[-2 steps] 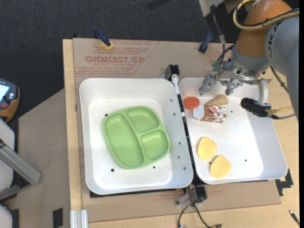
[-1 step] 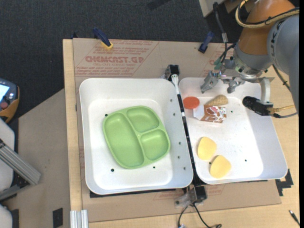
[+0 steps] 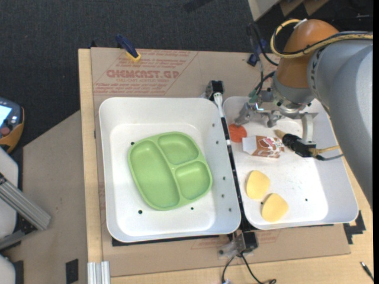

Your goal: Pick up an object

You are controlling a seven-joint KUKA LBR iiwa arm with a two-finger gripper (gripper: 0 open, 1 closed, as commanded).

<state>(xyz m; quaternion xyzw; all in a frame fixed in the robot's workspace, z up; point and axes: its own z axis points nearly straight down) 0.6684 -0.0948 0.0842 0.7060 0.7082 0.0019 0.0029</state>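
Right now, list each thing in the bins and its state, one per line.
Green divided plate: flat in the left bin, right side up.
Orange object: lying by the right bin's left wall.
Snack packet: lying flat.
Two yellow pieces: lying, touching.
Pincer: over the right bin's far end.

Even, bright overhead light; soft shadows inside the white bins (image 3: 112, 158); mild glare; the picture is slightly grainy.
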